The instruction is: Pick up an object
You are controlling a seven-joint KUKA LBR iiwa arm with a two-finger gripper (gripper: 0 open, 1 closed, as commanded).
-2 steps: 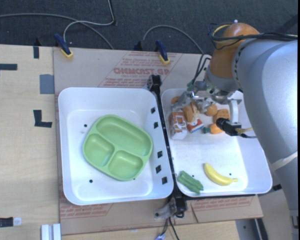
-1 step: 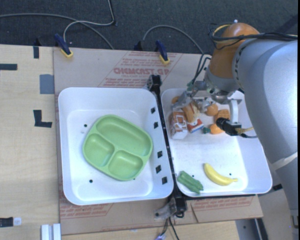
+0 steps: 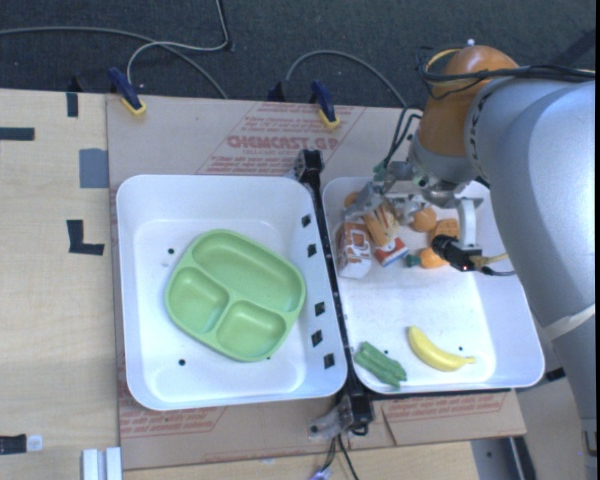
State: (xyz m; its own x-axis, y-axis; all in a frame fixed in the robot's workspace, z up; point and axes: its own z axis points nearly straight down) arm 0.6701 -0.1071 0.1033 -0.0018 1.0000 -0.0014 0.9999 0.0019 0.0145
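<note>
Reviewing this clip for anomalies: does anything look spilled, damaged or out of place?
Nothing stands out. The green tray lies flat in the left bin; banana and green pepper rest loose in the right bin.

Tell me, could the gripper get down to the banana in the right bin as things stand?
Probably yes. The banana lies alone on bare floor at the near end of the right bin, apart from the green vegetable. The gripper is over the far pile.

Bulky grey arm [image 3: 545,198], orange band [image 3: 458,98], black cables along wrist
</note>
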